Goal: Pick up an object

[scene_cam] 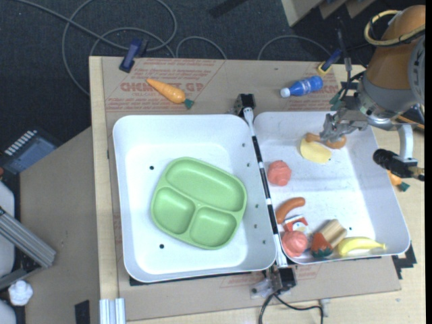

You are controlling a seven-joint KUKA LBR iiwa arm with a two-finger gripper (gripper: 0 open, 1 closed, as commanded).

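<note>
target: that pale yellow lemon-looking piece (315, 153), lying in the far part of the right bin (378, 201), with an orange-brown bit (312, 139) tucked against its far edge
which way from the gripper: the gripper (334, 135) hangs just past the yellow piece's far right end, so the thing sits slightly toward me and to the camera's left of the tips
long axis: looks like it runs roughly left-right across the bin, tilted a bit
gripper state: honestly can't tell, too small and dark from here
my guess: it needs a small shift left and toward the near side to centre over it
neighbours: pink ball (279, 173) nearby, sausage (289, 207) and banana (360, 246) well apart
other bin: green tray (198, 202)
</note>
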